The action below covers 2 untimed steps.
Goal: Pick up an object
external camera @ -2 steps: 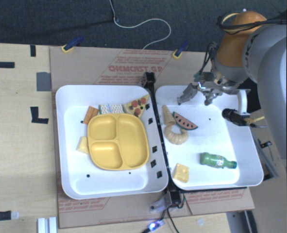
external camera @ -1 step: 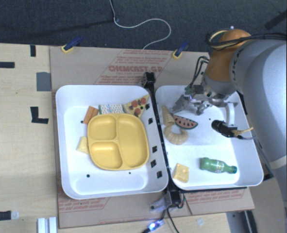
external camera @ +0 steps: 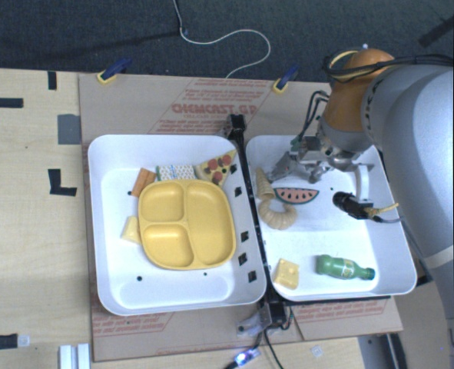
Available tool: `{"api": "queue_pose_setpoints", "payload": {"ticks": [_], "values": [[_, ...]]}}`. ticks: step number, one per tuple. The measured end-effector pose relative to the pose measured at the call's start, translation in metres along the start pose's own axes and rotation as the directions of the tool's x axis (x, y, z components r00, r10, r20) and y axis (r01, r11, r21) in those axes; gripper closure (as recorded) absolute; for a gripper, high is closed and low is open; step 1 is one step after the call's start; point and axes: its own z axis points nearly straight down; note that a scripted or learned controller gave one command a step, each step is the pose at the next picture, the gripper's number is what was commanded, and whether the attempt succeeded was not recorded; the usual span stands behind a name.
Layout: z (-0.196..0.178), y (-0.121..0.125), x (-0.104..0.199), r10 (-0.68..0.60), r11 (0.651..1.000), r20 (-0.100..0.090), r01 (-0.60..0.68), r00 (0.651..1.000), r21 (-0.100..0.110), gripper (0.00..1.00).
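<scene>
Nearest me in the right bin (external camera: 396,283) lie a green bottle (external camera: 344,267) and cheese wedge (external camera: 286,273), then a bagel (external camera: 278,215) and watermelon slice (external camera: 296,195), with the gripper (external camera: 299,167) just beyond it, whether clamped or spread I cannot tell.

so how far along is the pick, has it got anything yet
Done: the arm has reached into the right bin, its claw low at the far end above the watermelon slice. In hand: nothing visibly held. Left: grasp and lift; the watermelon slice, green bottle and bagel all lie on the bin floor.
</scene>
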Motion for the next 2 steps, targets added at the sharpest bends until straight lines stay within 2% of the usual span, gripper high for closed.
{"api": "queue_pose_setpoints", "payload": {"ticks": [1,2], "values": [[-0.011,0.001,0.001,-0.001,1.0,0.0,0.001,1.0,-0.001,1.0],[-0.058,-0.005,0.007,0.001,1.0,-0.003,-0.001,1.0,-0.006,1.0]]}}
